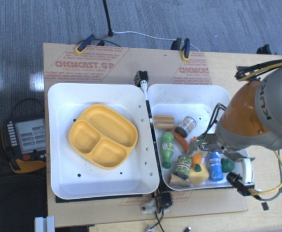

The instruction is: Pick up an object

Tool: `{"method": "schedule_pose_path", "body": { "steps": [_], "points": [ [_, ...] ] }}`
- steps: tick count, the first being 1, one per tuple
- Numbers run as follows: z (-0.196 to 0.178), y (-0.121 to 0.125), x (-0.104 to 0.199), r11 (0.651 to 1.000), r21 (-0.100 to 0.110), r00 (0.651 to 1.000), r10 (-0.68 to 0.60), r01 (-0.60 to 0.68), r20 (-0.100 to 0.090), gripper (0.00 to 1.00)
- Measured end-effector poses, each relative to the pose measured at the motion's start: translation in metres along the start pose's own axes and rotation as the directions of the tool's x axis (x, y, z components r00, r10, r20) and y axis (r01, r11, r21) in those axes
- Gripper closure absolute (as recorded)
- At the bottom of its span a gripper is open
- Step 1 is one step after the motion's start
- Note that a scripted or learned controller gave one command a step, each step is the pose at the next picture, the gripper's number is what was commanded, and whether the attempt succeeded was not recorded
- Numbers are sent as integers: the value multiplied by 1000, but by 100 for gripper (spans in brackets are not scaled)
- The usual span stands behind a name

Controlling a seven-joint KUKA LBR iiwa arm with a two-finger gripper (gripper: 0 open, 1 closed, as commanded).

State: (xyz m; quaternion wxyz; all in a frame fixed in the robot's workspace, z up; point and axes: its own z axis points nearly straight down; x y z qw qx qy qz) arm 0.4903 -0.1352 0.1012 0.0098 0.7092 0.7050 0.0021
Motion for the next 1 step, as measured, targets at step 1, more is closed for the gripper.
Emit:
{"method": "schedule_pose_path", "body": {
  "steps": [1],
  "points": [
    [-115, -5, 35, 1000, 23, 1000, -6, 6, -10, 100]
  ]
}}
